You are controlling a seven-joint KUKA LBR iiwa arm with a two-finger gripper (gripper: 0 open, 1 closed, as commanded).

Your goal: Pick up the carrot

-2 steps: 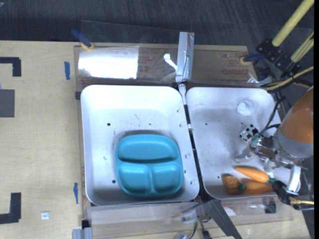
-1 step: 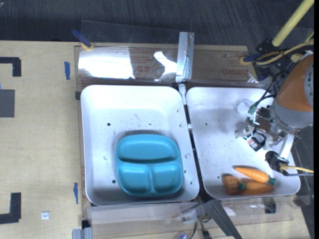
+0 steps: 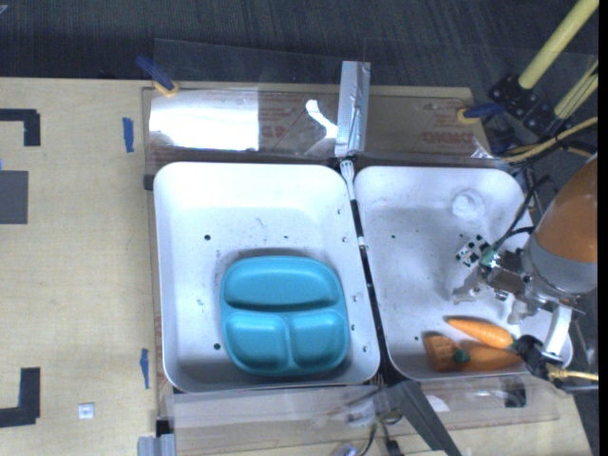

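Note:
The carrot (image 3: 481,332) is an orange, tapered piece lying near the front edge of the right bin (image 3: 408,217). It points left. Pressed against its front side is a darker orange piece (image 3: 448,351) with a small green bit. My gripper (image 3: 492,300) hangs just behind and above the carrot, at the right side of that bin. It looks open, and nothing sits between its fingers. The arm's grey body with the orange band (image 3: 570,226) comes in from the right edge.
A blue divided tray (image 3: 283,313) lies in the left bin (image 3: 190,207). A raised divider (image 3: 361,255) separates the two bins. Cables and a yellow rod (image 3: 560,36) cross the back right corner.

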